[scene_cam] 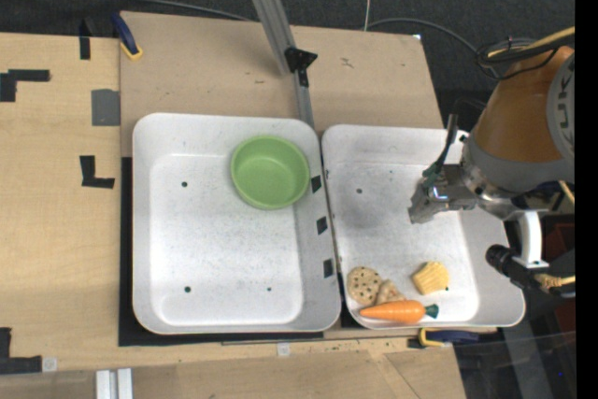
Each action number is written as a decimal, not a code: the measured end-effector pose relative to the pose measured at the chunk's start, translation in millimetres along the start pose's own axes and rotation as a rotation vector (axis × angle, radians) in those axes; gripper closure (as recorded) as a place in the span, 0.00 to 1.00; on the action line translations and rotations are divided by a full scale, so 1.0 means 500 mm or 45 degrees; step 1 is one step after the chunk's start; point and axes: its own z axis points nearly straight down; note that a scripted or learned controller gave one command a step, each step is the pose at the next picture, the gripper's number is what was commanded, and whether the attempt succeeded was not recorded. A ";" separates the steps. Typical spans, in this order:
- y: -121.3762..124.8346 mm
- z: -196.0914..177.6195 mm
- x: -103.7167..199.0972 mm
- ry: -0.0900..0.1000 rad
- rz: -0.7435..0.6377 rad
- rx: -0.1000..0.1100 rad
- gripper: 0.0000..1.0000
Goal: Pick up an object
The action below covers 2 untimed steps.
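- The gripper (428, 204) hangs over the middle of the right bin (374, 154), reaching in from the right; whether it is apart or together cannot be told from this slant, and nothing shows in its grasp.
- Candidate objects lie grouped in the near corner of the right bin: a toy carrot (399, 312) against the near wall, a round cookie (363, 282) just beside it to the left, a second cookie-like piece (390, 292) touching the carrot, and a yellow corn piece (430, 277) slightly farther in.
- A green bowl (270, 171) sits in the left bin (168, 201), at its far right, close to the divide between bins.
- Step in hand, by judgement: approach, with no pick yet made.
- Next move calls for travel toward the near side and a descent onto one item; the corn piece stands most apart and is nearest.
- Edges: the carrot hugs the near wall, leaving scant room there for a grasp.
- Open room: the bin floor under and left of the gripper is bare.
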 end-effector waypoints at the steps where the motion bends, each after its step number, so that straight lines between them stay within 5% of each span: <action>1: 0.003 -0.102 0.000 0.000 0.000 0.000 1.00; 2: -0.007 -0.095 0.123 0.004 -0.007 0.009 1.00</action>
